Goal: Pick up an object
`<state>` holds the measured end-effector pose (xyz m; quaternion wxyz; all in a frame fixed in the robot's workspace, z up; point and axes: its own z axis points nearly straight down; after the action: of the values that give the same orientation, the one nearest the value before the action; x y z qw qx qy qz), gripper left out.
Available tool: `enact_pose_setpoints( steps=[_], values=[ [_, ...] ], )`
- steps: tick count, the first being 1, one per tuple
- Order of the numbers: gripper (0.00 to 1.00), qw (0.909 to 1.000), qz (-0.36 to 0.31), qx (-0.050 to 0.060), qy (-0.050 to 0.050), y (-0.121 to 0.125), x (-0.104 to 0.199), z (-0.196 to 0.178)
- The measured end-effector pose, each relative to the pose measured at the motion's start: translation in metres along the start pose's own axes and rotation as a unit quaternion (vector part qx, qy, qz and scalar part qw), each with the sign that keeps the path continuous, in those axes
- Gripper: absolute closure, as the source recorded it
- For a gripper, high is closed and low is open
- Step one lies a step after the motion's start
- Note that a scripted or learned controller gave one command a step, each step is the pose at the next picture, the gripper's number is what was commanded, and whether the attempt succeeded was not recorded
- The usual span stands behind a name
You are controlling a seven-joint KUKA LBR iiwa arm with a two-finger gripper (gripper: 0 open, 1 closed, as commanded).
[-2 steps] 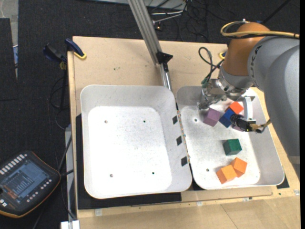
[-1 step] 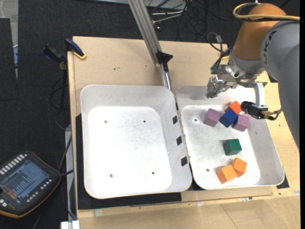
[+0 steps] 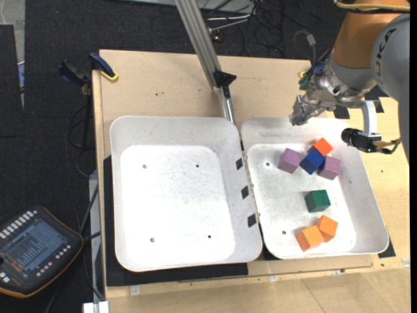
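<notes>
Crowding the blue block (image 3: 311, 162) — purple blocks (image 3: 289, 160)

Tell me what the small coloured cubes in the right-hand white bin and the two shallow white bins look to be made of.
Coloured cubes, such as the green cube and blue cube: probably painted wood or solid plastic; flat matte faces, crisp edges, no glare. Right white bin and left white bin: likely moulded plastic; rounded corners, a smooth raised rim, fine dark speckling on the floor.

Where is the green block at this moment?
In the camera view, the green block lies in the right bin, near its middle. It sits apart from the others, below the blue block and above the two orange blocks.
</notes>
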<state>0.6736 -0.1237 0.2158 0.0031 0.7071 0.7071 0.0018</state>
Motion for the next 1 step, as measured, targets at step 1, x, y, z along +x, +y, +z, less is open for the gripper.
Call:
enact_pose_setpoints(
  steps=[1],
  values=[
    [1.0,1.0,-0.001,-0.001,0.0,0.002,-0.0002,-0.0544]
  ],
)
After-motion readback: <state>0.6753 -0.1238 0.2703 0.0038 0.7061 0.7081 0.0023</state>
